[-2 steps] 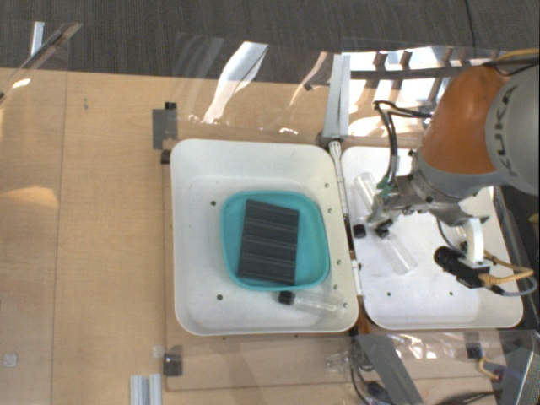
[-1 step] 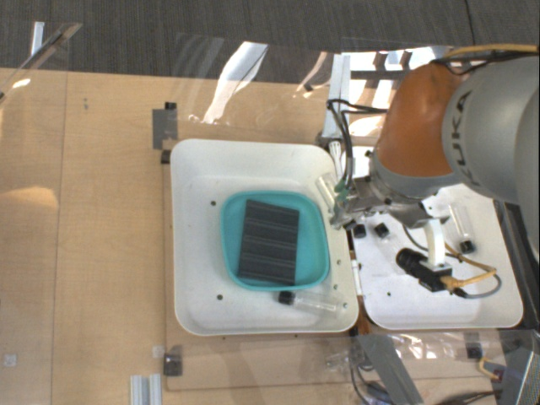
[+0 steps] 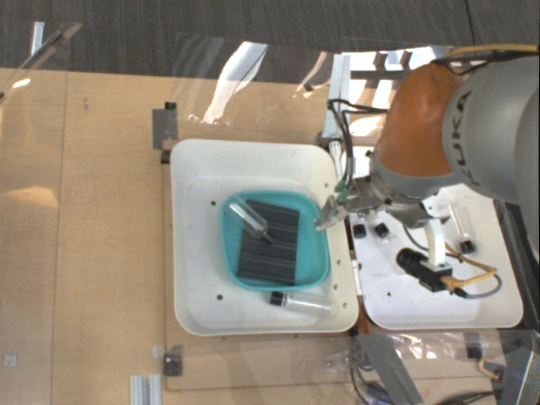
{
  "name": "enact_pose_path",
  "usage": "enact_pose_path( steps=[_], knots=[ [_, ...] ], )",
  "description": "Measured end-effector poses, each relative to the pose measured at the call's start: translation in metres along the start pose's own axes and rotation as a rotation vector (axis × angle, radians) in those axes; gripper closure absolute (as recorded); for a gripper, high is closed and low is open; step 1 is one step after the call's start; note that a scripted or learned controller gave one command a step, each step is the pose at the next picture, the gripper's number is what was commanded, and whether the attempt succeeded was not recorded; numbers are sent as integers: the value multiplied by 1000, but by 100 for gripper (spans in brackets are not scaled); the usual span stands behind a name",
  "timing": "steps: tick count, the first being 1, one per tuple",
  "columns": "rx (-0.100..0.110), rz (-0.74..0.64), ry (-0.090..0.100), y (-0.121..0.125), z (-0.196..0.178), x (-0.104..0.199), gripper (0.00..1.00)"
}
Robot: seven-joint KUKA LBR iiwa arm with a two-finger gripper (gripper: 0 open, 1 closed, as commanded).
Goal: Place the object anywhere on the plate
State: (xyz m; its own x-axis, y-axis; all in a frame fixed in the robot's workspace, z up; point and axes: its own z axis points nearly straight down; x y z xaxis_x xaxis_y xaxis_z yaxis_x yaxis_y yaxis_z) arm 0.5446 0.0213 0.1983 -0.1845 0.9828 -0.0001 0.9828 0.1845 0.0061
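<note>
A clear tube [image 3: 299,301] lies in the left bin [image 3: 194,226] just outside the teal plate [image 3: 314,264], nearest the camera. Another tube [image 3: 251,218] already rests on the plate's dark mat [image 3: 270,243]. Further right the claw [image 3: 331,213] hovers at the plate's edge; its spread I cannot tell. Judged: placement seems done, so retreat next, or fetch the stray tube

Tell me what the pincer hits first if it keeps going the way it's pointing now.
Likely the teal plate. The pincer sits at the left bin's right edge with its tip aimed down and left, at the plate's right rim. The dark ribbed block lies beyond that. Height above the plate is unclear from this slant.
</note>
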Motion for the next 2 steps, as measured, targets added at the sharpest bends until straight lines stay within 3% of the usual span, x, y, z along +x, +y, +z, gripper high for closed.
enact_pose_path(
  steps=[1,2],
  knots=[
    [-1,-126,-1,71,13,-2,0],
    [-1,-143,1,45,-8,60,0]
  ],
)
